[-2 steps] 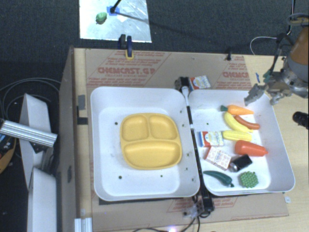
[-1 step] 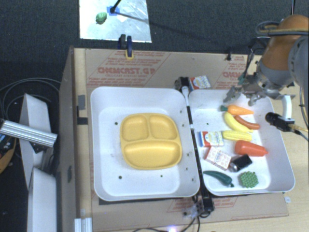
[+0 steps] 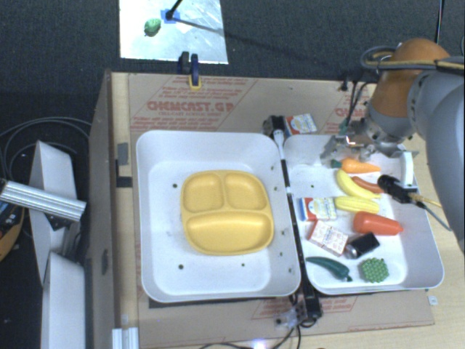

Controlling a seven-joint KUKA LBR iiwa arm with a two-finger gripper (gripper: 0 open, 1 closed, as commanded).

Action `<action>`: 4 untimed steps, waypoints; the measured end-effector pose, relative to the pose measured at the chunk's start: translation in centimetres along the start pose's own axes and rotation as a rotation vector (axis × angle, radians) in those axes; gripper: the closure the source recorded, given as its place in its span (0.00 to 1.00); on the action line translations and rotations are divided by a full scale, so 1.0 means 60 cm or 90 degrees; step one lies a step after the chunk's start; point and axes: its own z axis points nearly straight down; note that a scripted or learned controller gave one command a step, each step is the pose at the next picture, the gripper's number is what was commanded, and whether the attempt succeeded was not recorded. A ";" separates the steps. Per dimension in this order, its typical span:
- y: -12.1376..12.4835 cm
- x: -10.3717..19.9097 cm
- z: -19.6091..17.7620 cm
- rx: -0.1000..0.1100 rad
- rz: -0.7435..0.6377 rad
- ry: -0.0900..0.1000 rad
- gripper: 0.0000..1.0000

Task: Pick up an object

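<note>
Jaws first: we cannot tell how they stand, since the gripper is a small blurred shape under the wrist at the far edge of the right bin.

From the camera view, we see it low over that bin's far left corner, just beside the orange carrot and the banana. Nearer lie a red pepper, a small red and white box, a dark green pepper and green grapes. A yellow divided plate sits in the left bin.

We judge the pick not yet done: every object rests in the bin, and grasping and lifting remain.
</note>
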 end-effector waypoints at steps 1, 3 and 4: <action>0.003 -0.001 -0.020 -0.004 -0.002 -0.002 1.00; -0.090 0.021 0.017 0.010 0.002 0.003 0.00; -0.140 0.001 0.028 0.011 0.002 0.003 0.00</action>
